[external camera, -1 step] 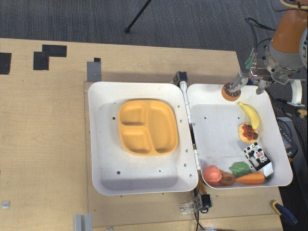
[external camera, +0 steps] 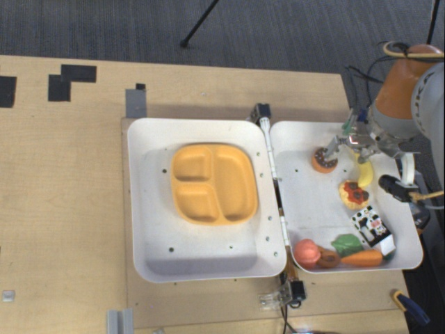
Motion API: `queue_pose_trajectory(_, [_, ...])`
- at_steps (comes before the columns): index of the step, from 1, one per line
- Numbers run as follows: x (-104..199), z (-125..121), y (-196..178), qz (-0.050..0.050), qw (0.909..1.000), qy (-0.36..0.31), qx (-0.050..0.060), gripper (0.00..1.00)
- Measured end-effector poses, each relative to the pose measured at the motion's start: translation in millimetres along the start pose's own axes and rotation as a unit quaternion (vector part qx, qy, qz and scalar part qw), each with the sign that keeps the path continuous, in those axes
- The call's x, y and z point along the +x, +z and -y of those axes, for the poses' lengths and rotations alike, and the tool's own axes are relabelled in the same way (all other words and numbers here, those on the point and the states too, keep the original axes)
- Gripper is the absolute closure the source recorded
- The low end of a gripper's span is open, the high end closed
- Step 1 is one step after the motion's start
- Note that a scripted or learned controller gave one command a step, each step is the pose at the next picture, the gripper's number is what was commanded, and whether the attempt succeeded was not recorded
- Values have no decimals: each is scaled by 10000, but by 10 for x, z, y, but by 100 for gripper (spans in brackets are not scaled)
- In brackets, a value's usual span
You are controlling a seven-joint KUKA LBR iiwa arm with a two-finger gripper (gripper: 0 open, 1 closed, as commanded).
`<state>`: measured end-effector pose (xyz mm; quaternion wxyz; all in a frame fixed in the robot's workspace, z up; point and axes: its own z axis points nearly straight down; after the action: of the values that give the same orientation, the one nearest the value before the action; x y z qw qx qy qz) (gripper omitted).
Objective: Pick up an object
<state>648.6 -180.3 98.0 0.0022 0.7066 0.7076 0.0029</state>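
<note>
Jaws spread just above the brown donut (external camera: 324,161), near the right bin's (external camera: 306,200) back rim.

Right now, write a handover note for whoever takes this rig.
Gripper: low in the right bin, at its upper part, right by the small round brown toy. Whether it grips anything can't be told.
Right bin also holds: banana, yellow-red piece, black-and-white box, green piece, carrot, red ball.
Left bin: yellow divided plate.
Done: nothing visibly lifted.
Left: grasp one object and raise it.
</note>
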Motion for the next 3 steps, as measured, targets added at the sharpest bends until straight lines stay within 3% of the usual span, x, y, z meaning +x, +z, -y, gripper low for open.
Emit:
queue_pose_trajectory(1, [-165,285,41,-40,9988,-476,-90,0])
queue_pose_trajectory(2, [770,195,31,20,9896,-1437,-80,0])
queue_pose_trajectory(3, [-160,32,28,19,9892,-1467,9,0])
